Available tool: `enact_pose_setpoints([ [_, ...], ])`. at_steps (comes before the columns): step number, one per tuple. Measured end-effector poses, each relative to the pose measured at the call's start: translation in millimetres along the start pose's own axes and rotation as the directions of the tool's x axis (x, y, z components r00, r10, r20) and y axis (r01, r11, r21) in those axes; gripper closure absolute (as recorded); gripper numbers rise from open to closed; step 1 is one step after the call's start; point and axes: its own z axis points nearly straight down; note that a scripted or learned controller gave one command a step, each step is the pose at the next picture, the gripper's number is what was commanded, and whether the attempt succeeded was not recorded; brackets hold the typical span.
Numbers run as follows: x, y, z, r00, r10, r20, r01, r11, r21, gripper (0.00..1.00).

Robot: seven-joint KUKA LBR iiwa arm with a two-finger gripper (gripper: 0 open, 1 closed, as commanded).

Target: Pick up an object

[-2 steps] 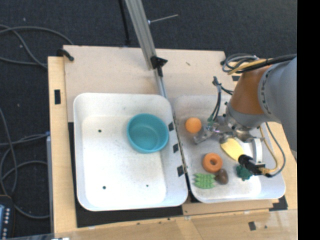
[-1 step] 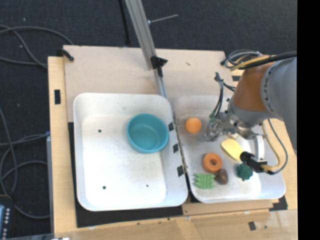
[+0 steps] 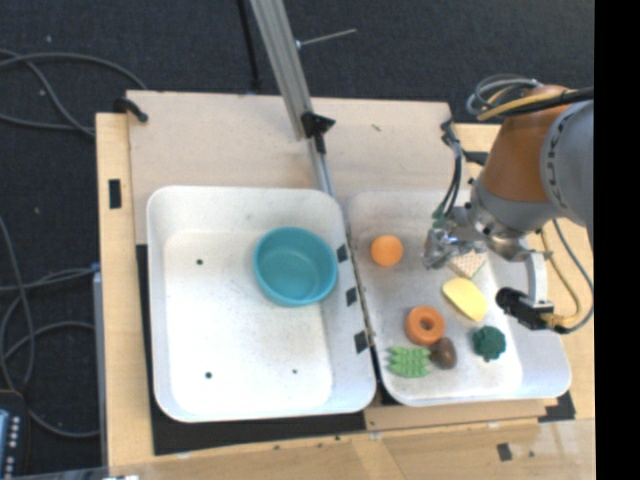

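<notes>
The right bin (image 3: 400, 213) holds an orange ball (image 3: 387, 250), a yellow block (image 3: 465, 298), an orange ring (image 3: 426, 325), a brown lump (image 3: 443, 352), a green leafy piece (image 3: 408, 361) and a dark green piece (image 3: 489, 342). My gripper (image 3: 441, 249) hangs low over the bin's middle, just right of the ball and above the yellow block. A pale speckled item (image 3: 467, 264) lies beside its tip. Nothing shows between the fingers.
The left bin (image 3: 180, 298) carries a teal bowl (image 3: 295, 266). A slanted metal rail (image 3: 285, 53) runs from the top down to the gap between the bins. Cables hang around the wrist at the right.
</notes>
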Motion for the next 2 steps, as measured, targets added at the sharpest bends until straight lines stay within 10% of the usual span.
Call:
enact_pose_setpoints([
  [2, -5, -10, -106, 1.000, -0.005, 0.001, 0.005, 1.000, -0.001, 1.00],
])
